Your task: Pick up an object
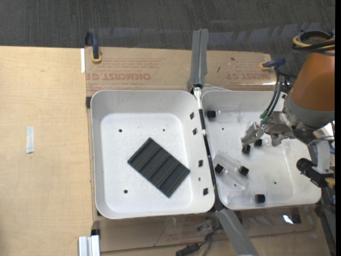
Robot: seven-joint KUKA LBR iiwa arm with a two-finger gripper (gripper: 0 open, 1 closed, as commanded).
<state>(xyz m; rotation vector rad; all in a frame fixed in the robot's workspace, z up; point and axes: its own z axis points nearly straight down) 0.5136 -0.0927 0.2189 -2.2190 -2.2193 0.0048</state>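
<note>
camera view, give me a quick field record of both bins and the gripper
left bin: one dark ribbed panel, lying flat, turned diagonally
right bin: clear plastic piece near the divider, several small black pieces scattered
gripper: over the right bin, above its upper middle
grasp: nothing seen between the fingers
arm: enters from the right

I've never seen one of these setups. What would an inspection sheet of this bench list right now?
Surface: bench with left bin and right bin, both white, on brown cardboard.
Job's things: dark ribbed block lying at a slant in the left bin; clear plastic piece in the right bin.
Clutter: small black bits in the right bin, such as one near its front edge.
Grippers: gripper over the right bin; nothing seen between its fingers.
Cables: bundle running down to the wrist.
Surroundings: wooden board at left; dark carpet behind.
</note>
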